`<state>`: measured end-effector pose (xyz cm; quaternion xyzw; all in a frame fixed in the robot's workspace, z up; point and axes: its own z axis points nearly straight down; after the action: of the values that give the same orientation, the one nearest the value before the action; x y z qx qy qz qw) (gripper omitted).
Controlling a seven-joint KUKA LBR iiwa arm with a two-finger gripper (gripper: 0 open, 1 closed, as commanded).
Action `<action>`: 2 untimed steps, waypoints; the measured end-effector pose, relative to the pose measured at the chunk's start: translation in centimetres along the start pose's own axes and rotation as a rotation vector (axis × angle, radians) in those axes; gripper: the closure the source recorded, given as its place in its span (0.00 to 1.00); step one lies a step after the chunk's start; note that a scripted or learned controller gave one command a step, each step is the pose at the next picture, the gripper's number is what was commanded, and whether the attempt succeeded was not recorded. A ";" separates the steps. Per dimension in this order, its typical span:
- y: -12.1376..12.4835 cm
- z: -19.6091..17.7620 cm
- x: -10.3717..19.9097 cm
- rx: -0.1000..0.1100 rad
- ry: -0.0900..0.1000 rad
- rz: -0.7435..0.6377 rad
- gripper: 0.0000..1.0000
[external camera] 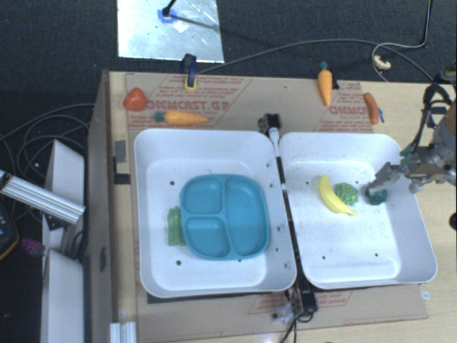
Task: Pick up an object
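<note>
The claw (377, 191) sits low in the right bin (357, 270), near its right wall, with the arm (432, 164) reaching in from the right edge of the tabletop (235, 102). Its tip looks dark and teal at this distance, and I cannot tell whether it is open or closed, or whether anything is caught in it.

The likely targets lie just to its left: a yellow banana (333, 195) on the bin floor, and a small green round thing (346, 191) touching the banana's right side. The claw is just beside the green thing, close but apparently apart from it. Both still rest on the bin floor, so nothing is lifted yet.

By my reading the task is in its approach or grasp stage. The reach into the bin is done. What is left is a firm grip on one object and the lift clear of the floor.

The left bin (207, 148) holds a blue divided plate (225, 216) with a green piece (175, 227) just beside its left edge. Toy carrots (186, 118) and other toy food lie on the tabletop behind the bins, well apart from the claw.
</note>
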<state>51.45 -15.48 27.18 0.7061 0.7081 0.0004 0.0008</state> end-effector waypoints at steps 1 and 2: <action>3.8 16.6 3.4 0.004 0.001 0.000 0.00; 7.2 18.5 4.6 -0.006 -0.001 0.000 0.00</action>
<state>58.67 -10.84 8.70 0.7060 0.7082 0.0021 0.0032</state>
